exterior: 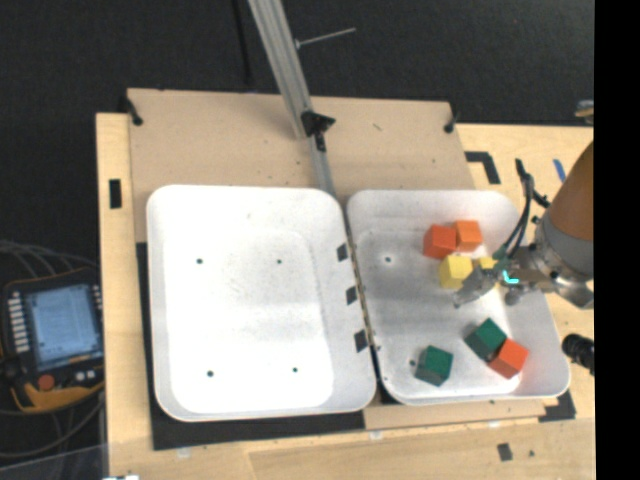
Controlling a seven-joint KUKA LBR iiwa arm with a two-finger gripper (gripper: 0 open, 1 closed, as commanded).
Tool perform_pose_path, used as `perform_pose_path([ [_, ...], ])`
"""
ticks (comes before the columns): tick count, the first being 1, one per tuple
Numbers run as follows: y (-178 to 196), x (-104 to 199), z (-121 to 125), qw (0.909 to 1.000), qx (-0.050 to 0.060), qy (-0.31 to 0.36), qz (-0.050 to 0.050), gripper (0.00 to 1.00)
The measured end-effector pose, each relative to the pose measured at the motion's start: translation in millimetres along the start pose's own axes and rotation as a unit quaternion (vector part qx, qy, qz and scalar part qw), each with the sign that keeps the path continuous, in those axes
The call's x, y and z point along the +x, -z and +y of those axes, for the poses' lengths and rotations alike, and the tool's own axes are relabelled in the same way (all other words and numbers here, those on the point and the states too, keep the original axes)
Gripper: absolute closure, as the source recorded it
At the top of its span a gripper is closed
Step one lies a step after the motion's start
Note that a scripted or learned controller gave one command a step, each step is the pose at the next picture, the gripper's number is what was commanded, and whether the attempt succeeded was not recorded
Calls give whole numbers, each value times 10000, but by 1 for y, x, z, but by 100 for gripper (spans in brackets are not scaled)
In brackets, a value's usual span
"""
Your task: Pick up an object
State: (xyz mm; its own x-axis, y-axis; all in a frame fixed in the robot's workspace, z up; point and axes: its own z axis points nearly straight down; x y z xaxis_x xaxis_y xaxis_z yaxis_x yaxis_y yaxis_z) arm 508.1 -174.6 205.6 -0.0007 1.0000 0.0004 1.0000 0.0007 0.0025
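The claw (478,286) sits low in the right bin (400,218) beside the yellow block (456,270); its grip cannot be told

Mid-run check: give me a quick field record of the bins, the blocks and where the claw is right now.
right bin: holds all the blocks
orange blocks: two, touching, upper middle
yellow block: just below the orange pair
green blocks: one near the front, one at right
orange-red block: against the right green one
claw: low, beside the yellow block; grip state unclear
left bin: white, with dark dots
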Motion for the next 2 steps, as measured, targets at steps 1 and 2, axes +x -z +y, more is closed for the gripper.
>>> perform_pose_path([
  [1,-59,-9,3,10000,34,-11,-9,0],
  [2,-108,-11,4,10000,-9,-11,-23,0],
])
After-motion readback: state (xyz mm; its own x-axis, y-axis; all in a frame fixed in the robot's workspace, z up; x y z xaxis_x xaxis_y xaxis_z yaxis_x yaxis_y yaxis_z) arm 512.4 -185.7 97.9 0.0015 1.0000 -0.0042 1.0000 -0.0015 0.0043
